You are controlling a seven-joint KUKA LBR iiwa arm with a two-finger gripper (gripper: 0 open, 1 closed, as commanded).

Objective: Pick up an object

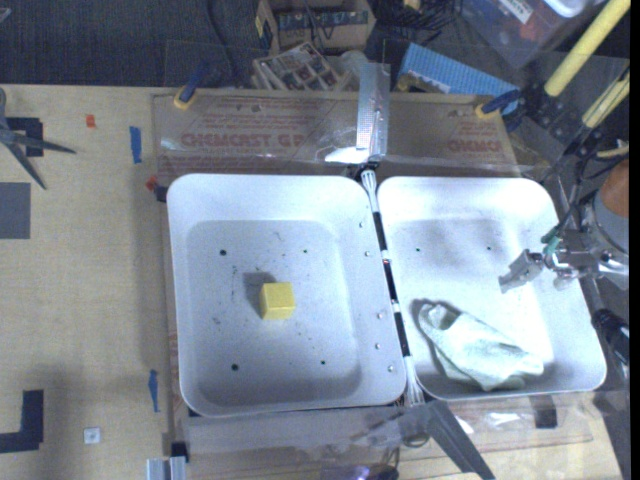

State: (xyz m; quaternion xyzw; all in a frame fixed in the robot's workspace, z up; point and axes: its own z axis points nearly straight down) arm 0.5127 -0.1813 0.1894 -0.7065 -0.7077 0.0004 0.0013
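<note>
Probably the crumpled white cloth (478, 348) in the right white bin (470, 208) is soft and light; pinch a raised fold. Nearby, the gripper (530, 266) holds nothing, but I cannot tell how wide it is.

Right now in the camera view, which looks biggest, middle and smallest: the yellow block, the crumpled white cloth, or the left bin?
Largest to smallest:
1. left bin
2. crumpled white cloth
3. yellow block
They all lie at about the same distance from the camera, so the order is clear.
</note>
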